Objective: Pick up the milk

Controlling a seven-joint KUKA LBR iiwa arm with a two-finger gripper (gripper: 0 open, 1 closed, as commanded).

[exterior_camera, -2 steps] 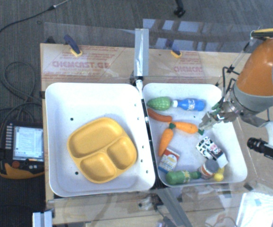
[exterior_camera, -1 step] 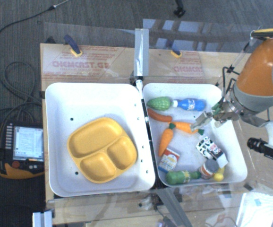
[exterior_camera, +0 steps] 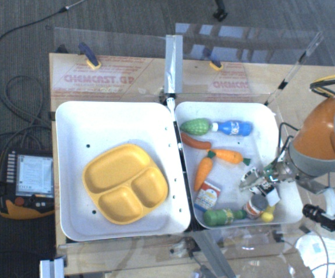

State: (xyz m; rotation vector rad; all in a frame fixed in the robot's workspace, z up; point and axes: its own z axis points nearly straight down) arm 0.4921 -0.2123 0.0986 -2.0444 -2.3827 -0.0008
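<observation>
I work over two white bins, and I take the yellow divided plate [exterior_camera: 126, 182] as my landmark; it lies alone in the left bin [exterior_camera: 75, 126], one plate with three compartments. Everything else sits in the right bin [exterior_camera: 269, 116], to the plate's right across the seam between the bins. There I count two carrots [exterior_camera: 203, 172], one lying slantwise just past the seam and the other [exterior_camera: 230, 156] set crosswise farther from the plate, one reddish sausage [exterior_camera: 195, 142] above them, one green bumpy vegetable [exterior_camera: 195, 126] at the top, and one blue bottle [exterior_camera: 233, 128] with a white neck touching that vegetable's far end. Lower down I count one green bottle [exterior_camera: 219, 216] along the near wall, one small yellow piece [exterior_camera: 266, 215] in the far lower corner, and one round can-like thing [exterior_camera: 253, 208] beside it, too blurred to name. The milk [exterior_camera: 207, 194] is a single small carton, white and blue with a red patch, lying just right of the plate's lower right lobe, between the slanted carrot and the green bottle. Its long axis tilts, the upper end leaning away from the plate; which end is its top I cannot tell. My gripper [exterior_camera: 257, 178] hangs well to the right of the milk, apart from it, above the can-like thing, with nothing between my fingers; whether my jaws are spread or closed I cannot tell.
</observation>
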